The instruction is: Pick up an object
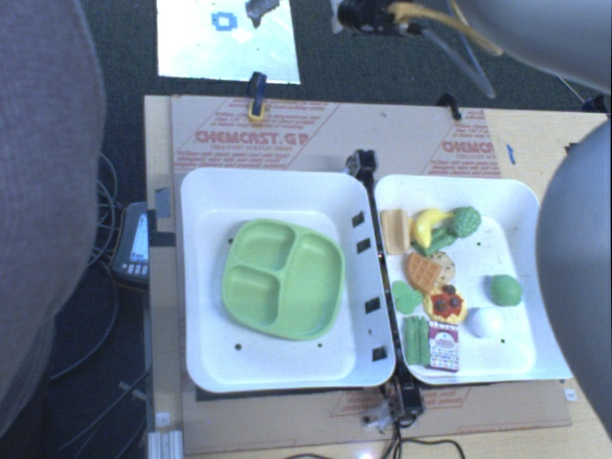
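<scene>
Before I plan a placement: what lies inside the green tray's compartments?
The green divided tray in the left bin shows bare compartments; whatever is under the tray is covered.

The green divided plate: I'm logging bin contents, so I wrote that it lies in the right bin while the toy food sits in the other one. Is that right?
Not quite. The camera view shows the green divided plate in the left bin, not the right. The toy food, such as the broccoli and waffle, does sit in the other one, the right bin.

"CHEMCAST GP" across bench sheet
</scene>
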You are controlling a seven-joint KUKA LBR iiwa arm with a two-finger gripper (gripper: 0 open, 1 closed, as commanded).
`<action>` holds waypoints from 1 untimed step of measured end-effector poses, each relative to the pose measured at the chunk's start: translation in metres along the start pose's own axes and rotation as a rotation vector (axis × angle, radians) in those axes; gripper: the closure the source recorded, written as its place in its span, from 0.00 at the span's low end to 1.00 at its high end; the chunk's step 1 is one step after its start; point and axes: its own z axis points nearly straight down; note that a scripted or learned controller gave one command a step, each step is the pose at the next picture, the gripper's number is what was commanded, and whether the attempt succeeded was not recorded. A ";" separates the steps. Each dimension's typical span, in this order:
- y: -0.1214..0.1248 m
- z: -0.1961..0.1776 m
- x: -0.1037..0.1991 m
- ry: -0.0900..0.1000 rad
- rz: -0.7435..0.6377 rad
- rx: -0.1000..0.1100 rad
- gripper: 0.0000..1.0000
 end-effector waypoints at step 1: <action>0.000 -0.007 0.001 -0.002 -0.004 0.004 1.00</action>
